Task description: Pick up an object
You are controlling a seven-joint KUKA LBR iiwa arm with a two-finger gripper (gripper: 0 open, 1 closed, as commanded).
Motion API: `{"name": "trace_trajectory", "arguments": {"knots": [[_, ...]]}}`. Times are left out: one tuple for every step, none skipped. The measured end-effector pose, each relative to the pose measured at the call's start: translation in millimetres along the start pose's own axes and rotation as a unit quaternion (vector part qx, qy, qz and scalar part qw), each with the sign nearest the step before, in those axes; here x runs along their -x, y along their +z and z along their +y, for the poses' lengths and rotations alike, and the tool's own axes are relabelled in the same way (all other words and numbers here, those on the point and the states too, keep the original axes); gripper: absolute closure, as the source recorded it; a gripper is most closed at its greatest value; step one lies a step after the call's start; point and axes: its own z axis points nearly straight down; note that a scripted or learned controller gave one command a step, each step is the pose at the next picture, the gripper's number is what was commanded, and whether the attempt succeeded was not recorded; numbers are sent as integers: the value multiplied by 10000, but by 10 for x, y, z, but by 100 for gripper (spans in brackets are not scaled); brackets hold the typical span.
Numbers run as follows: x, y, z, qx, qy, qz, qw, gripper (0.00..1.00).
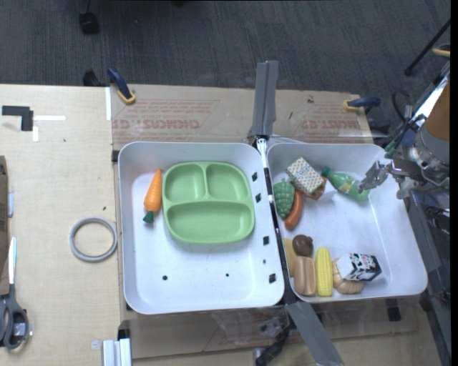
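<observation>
The gripper (375,176) hung at the right bin's (401,236) far right, jaws slightly parted, holding nothing. The green bottle (345,183) lay just left, long axis running left-right.

Dark grey carpet (215,36) spans the 12 o'clock edge, with black chair castors (89,21) toward 11. Below it lies the pale wood counter (57,171) — a brown cardboard sheet (193,118) is fixed to it by blue-and-yellow clamps (122,86). At 9 o'clock sit a grey tape ring (93,238) and, lower, scissors (13,314). Lighting is even and soft.
</observation>
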Motion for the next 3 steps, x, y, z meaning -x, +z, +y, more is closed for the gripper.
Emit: {"name": "trace_trajectory", "arguments": {"knots": [[-43, 752, 589, 36, 181, 27, 9998, 0], [-55, 923, 632, 13, -859, 25, 9963, 0], [57, 915, 284, 30, -1590, 40, 9873, 0]]}}
